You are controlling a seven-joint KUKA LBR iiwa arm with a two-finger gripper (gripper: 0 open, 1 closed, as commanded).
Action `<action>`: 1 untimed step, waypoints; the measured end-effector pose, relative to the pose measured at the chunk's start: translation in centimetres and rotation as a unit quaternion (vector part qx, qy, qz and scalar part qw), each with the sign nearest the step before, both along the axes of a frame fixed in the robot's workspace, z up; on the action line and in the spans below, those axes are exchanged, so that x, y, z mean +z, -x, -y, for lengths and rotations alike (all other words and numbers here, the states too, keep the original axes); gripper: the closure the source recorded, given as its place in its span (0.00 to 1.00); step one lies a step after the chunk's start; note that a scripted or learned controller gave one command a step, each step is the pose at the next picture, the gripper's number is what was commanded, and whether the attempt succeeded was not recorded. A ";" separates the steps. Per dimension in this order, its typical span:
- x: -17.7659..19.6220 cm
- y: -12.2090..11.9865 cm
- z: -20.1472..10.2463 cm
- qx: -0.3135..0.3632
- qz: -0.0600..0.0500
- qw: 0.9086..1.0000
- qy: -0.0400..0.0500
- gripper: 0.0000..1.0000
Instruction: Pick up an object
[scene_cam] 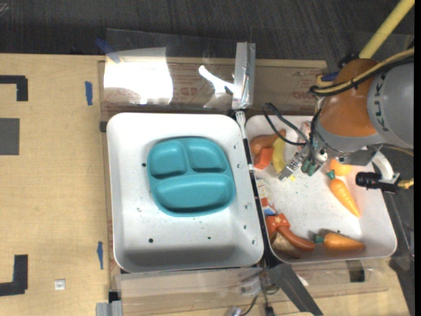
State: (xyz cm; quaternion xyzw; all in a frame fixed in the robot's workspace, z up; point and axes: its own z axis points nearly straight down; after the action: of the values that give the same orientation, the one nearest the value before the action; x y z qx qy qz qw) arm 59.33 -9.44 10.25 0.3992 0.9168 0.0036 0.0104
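Note:
My gripper (298, 169) hangs over the upper left part of the right bin (381, 242), with the grey arm and its orange band behind it to the right. Its two fingers stand apart, with bare bin floor showing between them. A yellow toy (279, 154) and an orange toy (263, 155) lie just left of the fingers. An orange carrot (345, 194) lies to the gripper's right. Along the bin's front edge lie a red piece (276, 222), a brown sausage-like toy (294, 242) and a second carrot (340, 241).
The left bin (125, 229) holds a teal divided plate (190, 175). A metal divider post (244, 74) stands behind the wall between the bins. Black cables (283, 120) trail from the wrist over the right bin's back edge.

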 end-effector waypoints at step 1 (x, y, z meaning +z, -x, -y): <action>-0.1 0.0 0.0 0.000 0.000 1.000 0.000 0.00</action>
State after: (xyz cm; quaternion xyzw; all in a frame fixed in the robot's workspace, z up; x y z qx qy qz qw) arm 59.31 -9.43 10.20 0.3992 0.9168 0.0033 0.0100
